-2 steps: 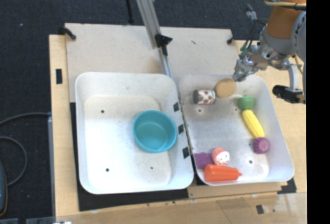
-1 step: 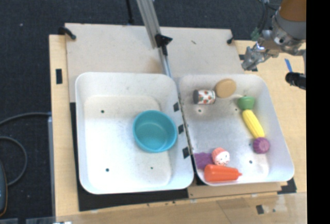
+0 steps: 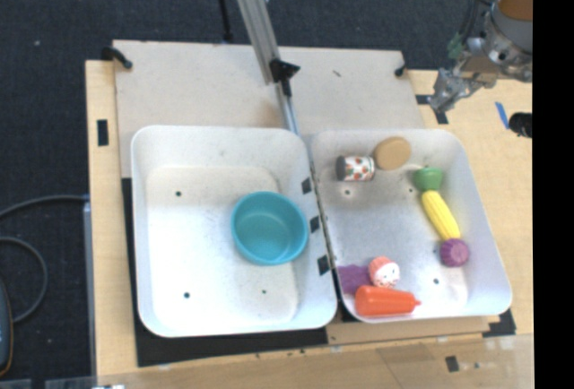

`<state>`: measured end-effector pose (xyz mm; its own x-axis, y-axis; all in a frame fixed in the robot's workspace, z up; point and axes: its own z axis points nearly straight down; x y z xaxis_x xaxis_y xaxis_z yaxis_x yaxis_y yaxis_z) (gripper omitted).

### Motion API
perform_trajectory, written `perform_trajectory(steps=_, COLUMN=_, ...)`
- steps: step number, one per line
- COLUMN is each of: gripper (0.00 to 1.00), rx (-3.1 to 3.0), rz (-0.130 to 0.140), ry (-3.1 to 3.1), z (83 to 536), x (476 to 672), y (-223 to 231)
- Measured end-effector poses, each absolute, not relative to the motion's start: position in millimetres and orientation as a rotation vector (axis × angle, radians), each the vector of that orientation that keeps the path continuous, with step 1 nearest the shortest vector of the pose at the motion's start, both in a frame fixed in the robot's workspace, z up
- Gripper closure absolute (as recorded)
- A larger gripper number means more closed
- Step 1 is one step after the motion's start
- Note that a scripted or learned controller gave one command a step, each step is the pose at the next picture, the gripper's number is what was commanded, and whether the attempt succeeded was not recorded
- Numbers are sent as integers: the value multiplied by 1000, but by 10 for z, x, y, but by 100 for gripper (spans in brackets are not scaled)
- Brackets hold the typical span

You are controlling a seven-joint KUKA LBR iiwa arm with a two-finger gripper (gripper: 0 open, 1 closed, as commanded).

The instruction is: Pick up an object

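Note:
The left bin (image 3: 161, 154) holds a blue bowl (image 3: 269, 228). In the right bin (image 3: 484, 289) lie a small red-dotted can (image 3: 356, 168), a tan round piece (image 3: 392, 153), a green piece (image 3: 429, 177), a yellow corn cob (image 3: 440, 214), a purple ball (image 3: 454, 252), a small pink and white figure (image 3: 384, 270), a purple scrap (image 3: 352, 275) and an orange carrot (image 3: 386, 300). My gripper (image 3: 443, 100) hangs above the bench, just beyond the right bin's far right corner, clear of all the objects. Nothing is seen in it.
A slanted metal pole (image 3: 254, 11) rises from the far edge between the bins. The wooden bench (image 3: 206, 78) stretches bare behind both bins. Dark floor surrounds the bench.

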<state>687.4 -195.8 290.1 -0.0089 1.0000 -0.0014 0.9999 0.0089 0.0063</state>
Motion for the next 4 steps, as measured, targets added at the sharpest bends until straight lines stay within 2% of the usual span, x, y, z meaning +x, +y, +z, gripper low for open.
perform_trajectory(steps=1, gripper=100, rx=2216, rz=-1, ry=2226, z=2781, x=6685, y=-1581)
perform_trajectory(steps=3, gripper=100, rx=2215, rz=2, ry=2228, z=2834, x=6232, y=-766)
perform_trajectory(steps=4, gripper=100, rx=2214, rz=2, ry=2230, z=2837, x=5945, y=-327)
